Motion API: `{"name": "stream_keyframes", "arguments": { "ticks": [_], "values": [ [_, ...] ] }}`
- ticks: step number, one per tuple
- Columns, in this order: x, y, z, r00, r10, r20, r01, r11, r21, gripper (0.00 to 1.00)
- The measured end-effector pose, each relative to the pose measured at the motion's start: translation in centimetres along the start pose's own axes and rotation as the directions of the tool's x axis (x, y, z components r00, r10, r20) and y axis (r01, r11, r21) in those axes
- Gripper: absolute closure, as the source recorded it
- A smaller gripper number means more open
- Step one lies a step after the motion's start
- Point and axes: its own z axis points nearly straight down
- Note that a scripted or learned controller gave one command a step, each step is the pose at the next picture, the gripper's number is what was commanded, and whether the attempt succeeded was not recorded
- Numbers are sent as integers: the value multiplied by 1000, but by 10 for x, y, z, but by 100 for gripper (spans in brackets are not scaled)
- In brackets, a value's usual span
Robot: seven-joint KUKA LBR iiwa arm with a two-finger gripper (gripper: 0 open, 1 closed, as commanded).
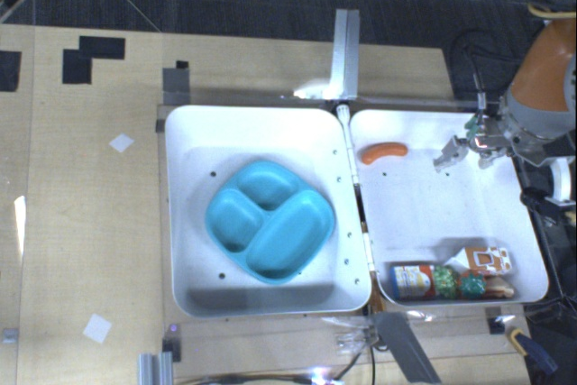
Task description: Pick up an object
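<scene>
Roughly: gripper [462, 149] over right bin [451, 212], fingers spread, clamping nothing. Orange sausage-shaped toy [384, 152] lies near, at far-left corner. Small packages [451, 277] crowd the near wall, labels unreadable. Arm cut off at right.

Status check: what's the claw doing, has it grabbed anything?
Gripper open, holding nothing, over right bin. Sausage lies to its left, untouched. Nothing between them.

A small orange sausage-shaped object [384, 152] lies flat at the far left of the right bin. A tight cluster of small packaged items [453, 275], including a red-labelled can and a white-and-orange carton, lies along that bin's near edge.
</scene>
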Motion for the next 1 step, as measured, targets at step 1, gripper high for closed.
{"name": "stream_keyframes", "arguments": {
  "ticks": [1],
  "values": [
    [49, 61, 15, 1000, 24, -1, -24, 1000, 3, 0]
  ]
}}
